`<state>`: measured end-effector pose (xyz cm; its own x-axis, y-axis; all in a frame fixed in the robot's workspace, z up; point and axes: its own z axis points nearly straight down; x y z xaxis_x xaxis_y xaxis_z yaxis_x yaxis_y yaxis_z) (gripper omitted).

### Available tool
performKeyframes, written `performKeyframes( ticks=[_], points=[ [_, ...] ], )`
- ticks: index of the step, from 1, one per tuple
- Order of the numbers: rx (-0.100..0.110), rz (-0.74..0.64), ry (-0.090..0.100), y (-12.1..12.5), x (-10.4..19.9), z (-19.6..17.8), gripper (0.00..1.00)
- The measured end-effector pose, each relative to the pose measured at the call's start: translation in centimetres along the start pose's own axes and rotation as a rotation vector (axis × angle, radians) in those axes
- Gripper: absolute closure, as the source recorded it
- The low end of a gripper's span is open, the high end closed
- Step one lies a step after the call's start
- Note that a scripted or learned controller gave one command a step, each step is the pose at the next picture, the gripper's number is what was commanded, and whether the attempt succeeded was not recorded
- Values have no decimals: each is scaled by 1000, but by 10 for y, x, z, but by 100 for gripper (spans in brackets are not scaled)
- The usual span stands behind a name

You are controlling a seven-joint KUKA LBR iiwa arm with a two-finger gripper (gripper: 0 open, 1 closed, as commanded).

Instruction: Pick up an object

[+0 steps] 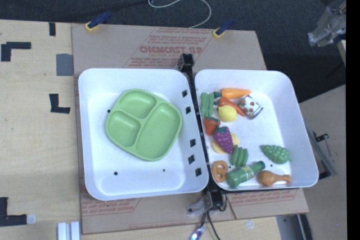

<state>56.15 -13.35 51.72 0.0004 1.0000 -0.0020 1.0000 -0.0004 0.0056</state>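
Right bin (pixel 292 121), near edge: toy drumstick (pixel 274 179), green bottle (pixel 243 174) and pretzel (pixel 219 170) side by side.
Right bin, middle: purple grapes (pixel 223 139), leafy green piece (pixel 274 153) apart to the right.
Right bin, far part: lemon (pixel 227 114), carrot (pixel 235 93), small red-and-white carton (pixel 250 106); print on it too small to read.
Left bin (pixel 95 166): green divided plate (pixel 144 123), lying flat.
Cardboard sheet (pixel 163 48): red lettering upside down, blurred, unreadable.
Gripper (pixel 325 31): probably the grey shape at upper right, above the dark floor, well apart from both bins; finger state cannot be told.
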Motion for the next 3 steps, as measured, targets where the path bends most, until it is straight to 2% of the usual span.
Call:
performKeyframes(
  ticks=[1,2,3],
  points=[
    [4,2,1,-57,-27,-20,100],
    [7,4,0,-79,-90,-2,100],
    [4,-1,0,-77,-90,-19,100]
  ],
)
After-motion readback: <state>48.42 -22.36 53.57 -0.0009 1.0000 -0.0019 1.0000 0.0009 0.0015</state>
